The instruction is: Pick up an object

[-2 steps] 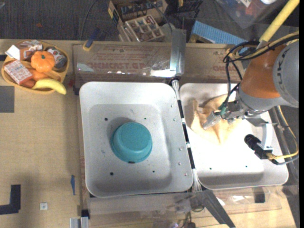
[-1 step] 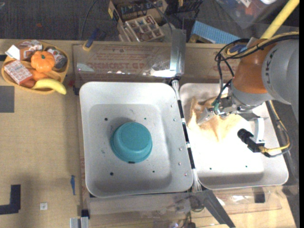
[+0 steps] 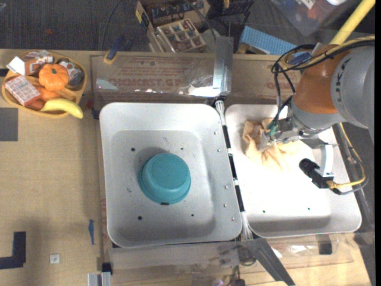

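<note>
Two candidates for lifting, and nearest to hand a crumpled beige cloth (image 3: 257,137), bunched in the upper left part of the right-hand bin (image 3: 297,210), close against the wall shared with its neighbour. Judged soft, limp and very light: no stiffness to speak of, nothing to break, little chance of slipping once a fold is pinched. Best taken at a raised ridge or thick wad near the middle of the heap, not at a thin trailing edge lower down, which would likely slide free or leave the rest dragging over the bin floor. Expect sagging and unfolding on the way up, so allow a high lift.

Directly over the right side of the heap, the pincer (image 3: 275,132), low and seemingly touching the fabric. Released or clenched: cannot tell from this slant, nor whether any cloth is caught. Behind it, toward the upper right of the frame, the grey arm (image 3: 324,94) with its orange band. Lower right of the cloth and apart from it, a small black fitting (image 3: 311,168) on a cable, over the bin floor.

Further out, centre of the left-hand bin (image 3: 128,219), a teal bowl (image 3: 165,177) turned upside down: rigid, smooth, probably slick, with its rim flat on the floor and so hard to get hold of. Well apart from both bins, at the upper left of the frame on the wooden surface (image 3: 47,177), a basket (image 3: 24,107) of toy food.
</note>
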Robot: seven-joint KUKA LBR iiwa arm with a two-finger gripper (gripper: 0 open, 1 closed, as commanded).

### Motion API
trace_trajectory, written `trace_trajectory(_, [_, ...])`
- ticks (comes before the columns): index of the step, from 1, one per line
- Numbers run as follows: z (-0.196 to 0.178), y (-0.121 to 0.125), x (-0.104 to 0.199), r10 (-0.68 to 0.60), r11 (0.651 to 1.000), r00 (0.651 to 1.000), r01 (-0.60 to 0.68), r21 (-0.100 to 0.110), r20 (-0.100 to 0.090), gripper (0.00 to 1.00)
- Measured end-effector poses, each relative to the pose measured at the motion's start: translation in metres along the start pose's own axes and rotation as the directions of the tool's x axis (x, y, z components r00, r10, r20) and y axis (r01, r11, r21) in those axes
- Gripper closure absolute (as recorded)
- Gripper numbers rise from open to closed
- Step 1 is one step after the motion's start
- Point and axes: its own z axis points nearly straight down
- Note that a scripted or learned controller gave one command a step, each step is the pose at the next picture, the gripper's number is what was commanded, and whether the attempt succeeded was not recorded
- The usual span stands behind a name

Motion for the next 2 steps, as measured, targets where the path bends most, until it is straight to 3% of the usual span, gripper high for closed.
trace_trajectory(1, [-0.081,0.055,0.058,-0.185,0.983,0.983,0.185,0.014,-0.005,1.00])
trace_trajectory(2, [-0.083,-0.025,0.099,-0.562,0.827,0.827,0.562,0.009,-0.009,1.00])
